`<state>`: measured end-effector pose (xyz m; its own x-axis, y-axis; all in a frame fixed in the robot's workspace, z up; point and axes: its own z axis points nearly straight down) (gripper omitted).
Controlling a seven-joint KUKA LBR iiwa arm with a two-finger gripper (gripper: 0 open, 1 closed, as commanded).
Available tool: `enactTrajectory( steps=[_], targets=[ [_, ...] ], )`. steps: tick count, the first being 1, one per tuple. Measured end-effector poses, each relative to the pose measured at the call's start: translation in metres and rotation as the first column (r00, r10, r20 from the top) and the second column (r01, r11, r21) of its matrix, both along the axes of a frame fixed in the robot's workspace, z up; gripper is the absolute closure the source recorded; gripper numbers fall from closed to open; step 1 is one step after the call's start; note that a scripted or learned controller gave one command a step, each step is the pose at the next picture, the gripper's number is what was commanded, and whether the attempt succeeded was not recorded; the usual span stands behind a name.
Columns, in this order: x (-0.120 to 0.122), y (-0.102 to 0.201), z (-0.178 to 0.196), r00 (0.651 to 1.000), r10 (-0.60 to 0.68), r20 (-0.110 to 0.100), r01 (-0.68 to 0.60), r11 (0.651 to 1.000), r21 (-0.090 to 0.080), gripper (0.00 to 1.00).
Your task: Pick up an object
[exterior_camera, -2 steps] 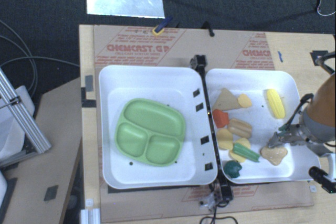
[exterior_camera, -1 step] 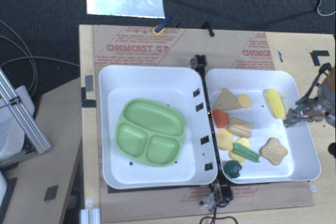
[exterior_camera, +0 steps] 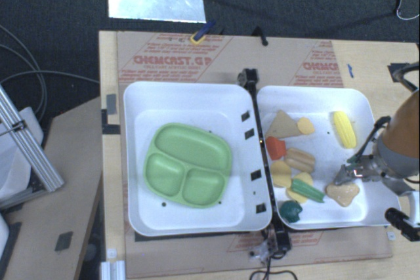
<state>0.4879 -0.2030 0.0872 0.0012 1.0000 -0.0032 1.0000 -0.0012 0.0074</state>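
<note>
Two white bins are sitting side by side on the surface (exterior_camera: 164, 52). The left bin (exterior_camera: 190, 98) is carrying a green divided plate (exterior_camera: 188, 165). The right bin (exterior_camera: 315, 98) is holding the toy foods: a tan wedge (exterior_camera: 282, 124) and a small yellow piece (exterior_camera: 306, 126) toward 12 o'clock, a yellow corn cob (exterior_camera: 344, 128) toward 2 o'clock, a red piece (exterior_camera: 275, 148) and a hot dog (exterior_camera: 300, 159) near the centre, pale yellow pieces (exterior_camera: 282, 173) and a green vegetable (exterior_camera: 306, 191) toward 7 o'clock, and a dark green item (exterior_camera: 291, 210) at the 7 o'clock corner. A tan cookie-shaped piece (exterior_camera: 343, 193) is lying toward 5 o'clock. The gripper (exterior_camera: 346, 175) is reaching in from 3 o'clock, hanging just above that tan piece; whether it is released or clenched cannot be told, and nothing is visibly sitting between its tips.
</note>
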Motion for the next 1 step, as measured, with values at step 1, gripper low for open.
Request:
enactTrajectory(
  steps=[1],
  targets=[
    [0.0074, 0.0878, 0.0687, 1.0, 0.014, 0.0, -0.014, 1.0, 0.005, 1.0]
  ],
)
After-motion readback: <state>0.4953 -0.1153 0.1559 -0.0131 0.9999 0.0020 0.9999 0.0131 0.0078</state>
